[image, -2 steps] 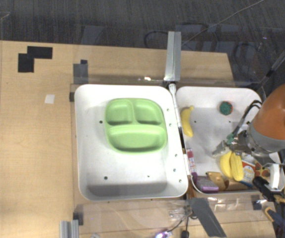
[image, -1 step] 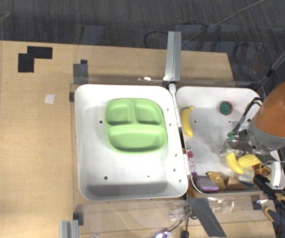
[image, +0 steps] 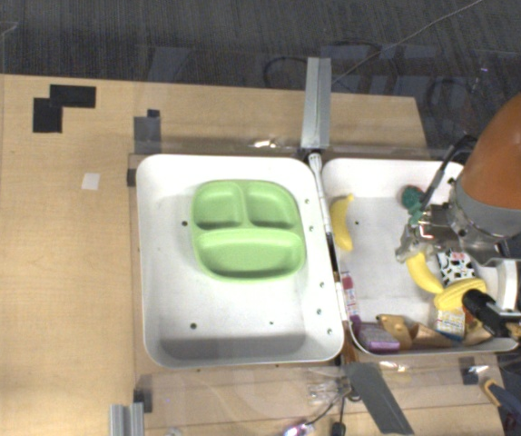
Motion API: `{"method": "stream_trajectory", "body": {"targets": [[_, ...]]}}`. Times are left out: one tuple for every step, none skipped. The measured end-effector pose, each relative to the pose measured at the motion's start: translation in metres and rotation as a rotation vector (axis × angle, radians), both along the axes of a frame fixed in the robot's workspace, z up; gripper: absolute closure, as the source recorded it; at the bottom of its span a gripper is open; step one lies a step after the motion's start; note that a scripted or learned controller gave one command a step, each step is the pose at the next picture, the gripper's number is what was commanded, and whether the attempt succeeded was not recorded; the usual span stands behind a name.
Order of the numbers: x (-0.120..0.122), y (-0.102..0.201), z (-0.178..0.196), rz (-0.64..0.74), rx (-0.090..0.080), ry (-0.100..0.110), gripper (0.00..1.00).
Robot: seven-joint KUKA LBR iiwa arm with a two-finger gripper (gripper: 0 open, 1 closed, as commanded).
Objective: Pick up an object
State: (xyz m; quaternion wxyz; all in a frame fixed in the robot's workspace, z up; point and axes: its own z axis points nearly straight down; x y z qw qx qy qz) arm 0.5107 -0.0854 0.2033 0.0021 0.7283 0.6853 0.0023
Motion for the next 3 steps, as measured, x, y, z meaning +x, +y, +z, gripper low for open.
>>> {"method": "stream_trajectory", "body": {"targets": [[0.025, 0.011, 0.043, 0.194, -0.002, 0.001, 1.00], [0.076, 0.006, 0.081, 0.047, -0.001, 0.000, 1.00], [0.013, 0.061, 0.077, -0.015, 0.000, 0.002, 1.00]]}}
